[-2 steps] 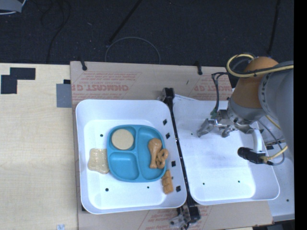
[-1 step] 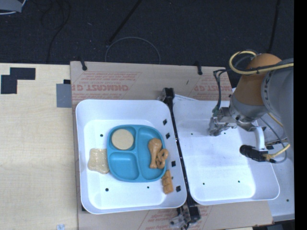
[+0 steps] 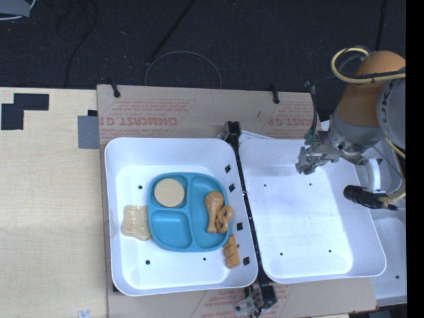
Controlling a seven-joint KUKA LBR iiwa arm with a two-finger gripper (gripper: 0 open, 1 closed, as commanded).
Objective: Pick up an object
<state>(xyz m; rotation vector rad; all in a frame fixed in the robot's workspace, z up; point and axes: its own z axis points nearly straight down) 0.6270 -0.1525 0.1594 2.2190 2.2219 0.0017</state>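
bench, seen from above at a slant; two shallow white bins side by side.

left bin (image 3: pixel 126 270): holds a blue divided plate (image 3: pixel 175 234) lying flat near its middle. on the plate, a round tan disc (image 3: pixel 168 192) in the far-left compartment and a knobbly tan pretzel-like piece (image 3: pixel 217 212) in the right compartment. a pale ridged block (image 3: pixel 136 222) lies on the bin floor, touching the plate's left edge. a small orange-brown chunk (image 3: pixel 230 252) sits just off the plate's near-right corner, close to the bin's right wall.

right bin (image 3: pixel 318 244): white floor, small dark dots.

arm: grey with an orange band, reaching in from the right. gripper (image 3: pixel 306 164) hangs over the far edge of the right bin, fingers pointing down (too small and dark to tell whether they are apart or together). nothing seen between them.

relation: every pickable item lies in the left bin, well apart from the gripper, to its left and nearer, across the divider between bins.
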